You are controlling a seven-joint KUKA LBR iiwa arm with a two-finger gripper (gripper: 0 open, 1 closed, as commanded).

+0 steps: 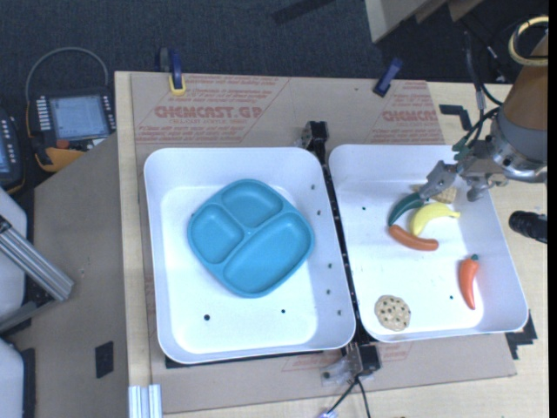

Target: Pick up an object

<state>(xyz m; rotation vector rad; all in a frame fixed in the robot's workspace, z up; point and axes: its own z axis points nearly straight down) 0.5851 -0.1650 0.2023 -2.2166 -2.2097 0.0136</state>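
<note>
Nearest the lens, at 6 o'clock in the right bin (496, 316): a round tan cookie (392, 312), flat and speckled, hard to pinch off a smooth floor. At about 4 o'clock in that bin, a small orange carrot (469, 280) with a green tip, tapered and glossy, lying alone and well apart from the rest. Further back, near the middle of the bin, a tight cluster: a red-orange sausage (413, 239), slim and rounded, touching or just under a curved yellow banana (431, 219), with a dark green piece (404, 206) pressed against the banana at 10 o'clock. All likely moulded plastic toys, slick and light. Just beyond the cluster, at 2 o'clock in the bin, the gripper (456, 181), grey metal below a grey wrist, poised over the banana's far end with nothing seen between its fingers; open or clenched cannot be told from this slant. Across at 9 o'clock, the left bin (165, 233), shallow white plastic, bearing a blue divided plate (251, 236) with three smooth compartments. Risks from here, as a judgement: closing on the crowded heap and squeezing curved, slippery pieces sideways; nudging the banana against its neighbours; coming up with two things or none.
</note>
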